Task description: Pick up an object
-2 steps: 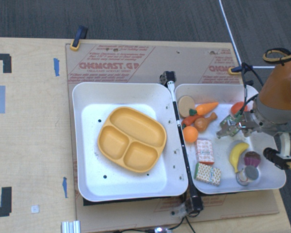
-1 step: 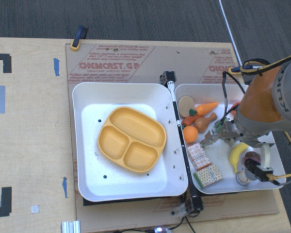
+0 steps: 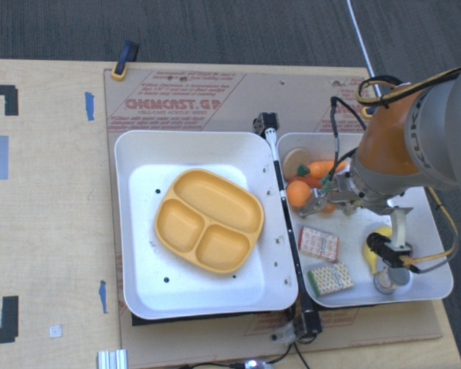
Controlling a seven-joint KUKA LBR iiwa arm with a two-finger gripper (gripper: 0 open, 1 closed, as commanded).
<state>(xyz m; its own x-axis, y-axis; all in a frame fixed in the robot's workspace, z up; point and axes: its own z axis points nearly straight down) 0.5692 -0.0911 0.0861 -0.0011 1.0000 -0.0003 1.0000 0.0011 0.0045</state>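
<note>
Two shallow white bins are sitting side by side on the worktop, and I am reaching in from the right over the right bin. My pincer is hanging low in the near-left part of that bin, just to the right of an orange ball. It is so close to the ball that the two may be touching, but I cannot tell for sure. I cannot tell how far open my pincer is either, since my own wrist is covering it from above, and I am not seeing anything gripped in it.

The orange ball is lying against the bin's left wall. Being round, it is not showing any long axis or pointing any way. Just behind it a carrot is lying with its long axis running left to right, its right end passing under my arm. A pale tan disc is resting beside the carrot's left end, close to the far-left corner.

Nearer the front of the bin, a flat card with a red pattern is lying slightly askew, and a small speckled box is lying just in front of it.

The left bin is holding a yellow divided plate, set at a slant, with three compartments facing up.
</note>
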